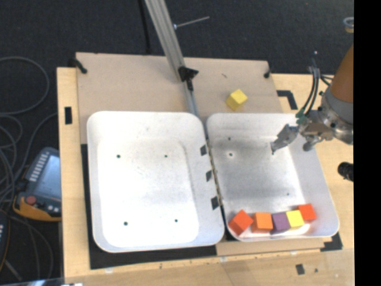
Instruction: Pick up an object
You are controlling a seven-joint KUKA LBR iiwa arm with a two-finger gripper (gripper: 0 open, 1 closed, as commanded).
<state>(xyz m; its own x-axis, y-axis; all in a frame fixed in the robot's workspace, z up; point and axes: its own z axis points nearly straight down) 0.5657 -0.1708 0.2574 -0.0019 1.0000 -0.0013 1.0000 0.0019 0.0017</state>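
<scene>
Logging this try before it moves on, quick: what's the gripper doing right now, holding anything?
Two-finger gripper: above the right-hand shallow white bin, nothing seen between its fingers; open or shut cannot be told.

Six small blocks: five in the right-hand bin, one out on the bench.

Along the lower edge of the right bin [309, 177], at the lower right of the frame, five blocks sit in a row, each touching its neighbour: a red-orange block [241, 221] at the left end, turned at an angle, then an orange block [263, 220], a purple block [280, 221], a yellow block [295, 218] and a second red-orange block [306, 212] at the right end, slightly higher. A lone yellow cube [236, 99] rests on the bare board just above that bin, upper centre-right.
</scene>
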